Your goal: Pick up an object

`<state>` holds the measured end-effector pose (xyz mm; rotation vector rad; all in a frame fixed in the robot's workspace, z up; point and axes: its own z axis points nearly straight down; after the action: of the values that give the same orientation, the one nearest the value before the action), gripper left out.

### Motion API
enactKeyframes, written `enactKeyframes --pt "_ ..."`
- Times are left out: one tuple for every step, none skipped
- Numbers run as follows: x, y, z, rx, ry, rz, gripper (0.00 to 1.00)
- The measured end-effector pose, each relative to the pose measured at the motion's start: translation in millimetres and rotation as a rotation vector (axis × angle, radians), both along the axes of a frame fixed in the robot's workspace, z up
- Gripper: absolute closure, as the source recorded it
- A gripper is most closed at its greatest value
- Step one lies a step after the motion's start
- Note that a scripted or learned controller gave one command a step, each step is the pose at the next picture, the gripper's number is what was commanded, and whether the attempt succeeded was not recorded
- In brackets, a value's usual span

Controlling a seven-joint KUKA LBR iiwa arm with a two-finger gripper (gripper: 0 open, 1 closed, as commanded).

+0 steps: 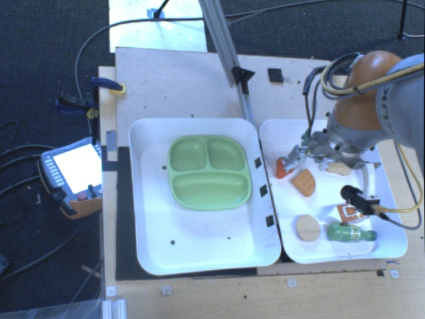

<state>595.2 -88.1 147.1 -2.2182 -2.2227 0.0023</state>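
Two bins (199, 258) lay on the desk. Beside the green plate (209, 173), the gripper (287, 163) hovered at a red object (281, 170); finger spacing was indiscernible. An off-centre closure could nudge it away, toward the nearby orange wedge (304, 182).

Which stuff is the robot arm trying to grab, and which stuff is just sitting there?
For the job:
gripper
small red piece at the gripper's tip
orange waffle-like piece
round tan piece
green bottle
pale piece
right bin

Just lying about:
green divided plate
left bin
handheld screen off the bench
blue clamp
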Motion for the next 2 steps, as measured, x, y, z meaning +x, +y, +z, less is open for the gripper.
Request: enactKeyframes --pt "-3.8 3.1 -52.0 -0.006 -0.012 -0.001 0.00" --pt "1.8 1.1 -55.0 -0.005 -0.019 -0.001 0.00"
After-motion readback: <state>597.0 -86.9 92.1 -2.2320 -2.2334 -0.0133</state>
